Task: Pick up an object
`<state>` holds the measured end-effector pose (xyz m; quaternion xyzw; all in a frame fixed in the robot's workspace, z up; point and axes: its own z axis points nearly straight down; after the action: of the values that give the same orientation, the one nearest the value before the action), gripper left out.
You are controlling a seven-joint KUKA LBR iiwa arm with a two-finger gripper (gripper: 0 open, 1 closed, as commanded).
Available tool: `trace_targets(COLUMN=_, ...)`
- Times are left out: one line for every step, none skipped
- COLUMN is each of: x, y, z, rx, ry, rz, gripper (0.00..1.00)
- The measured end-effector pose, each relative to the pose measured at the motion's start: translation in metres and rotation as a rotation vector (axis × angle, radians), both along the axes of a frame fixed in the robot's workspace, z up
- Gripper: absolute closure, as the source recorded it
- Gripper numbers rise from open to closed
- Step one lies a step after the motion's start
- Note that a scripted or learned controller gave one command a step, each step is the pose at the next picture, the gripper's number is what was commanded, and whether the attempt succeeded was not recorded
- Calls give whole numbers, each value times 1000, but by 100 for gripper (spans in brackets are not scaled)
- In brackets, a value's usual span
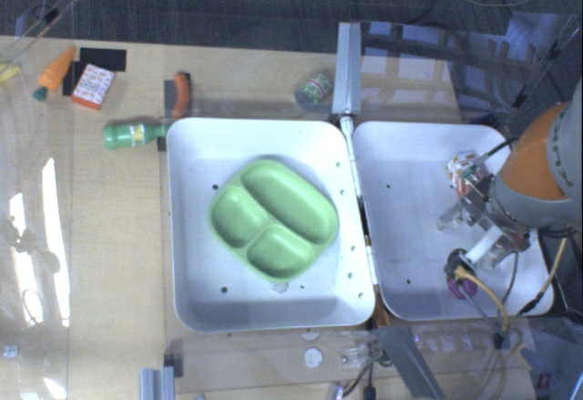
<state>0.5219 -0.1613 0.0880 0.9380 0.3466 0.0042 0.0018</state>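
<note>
Pick not done: green tray [274, 217] sits untouched in left bin [187, 298], gripper [460, 220] low over right bin [405, 298] near its right side, finger state can't tell, nothing visibly held.
</note>
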Motion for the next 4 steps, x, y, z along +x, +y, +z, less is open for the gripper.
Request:
trace_targets(x=64, y=48, z=-1, rx=5, ry=2, rz=-469, gripper=0)
trace_targets(x=-21, y=-3, z=0, rx=1, ry=-1, rz=-505, gripper=0)
trace_targets(x=53, y=-8, z=-1, rx=4, ry=2, rz=-498, gripper=0)
trace_targets(x=-33, y=-44, z=59, rx=2, ry=4, rz=-368, gripper=0)
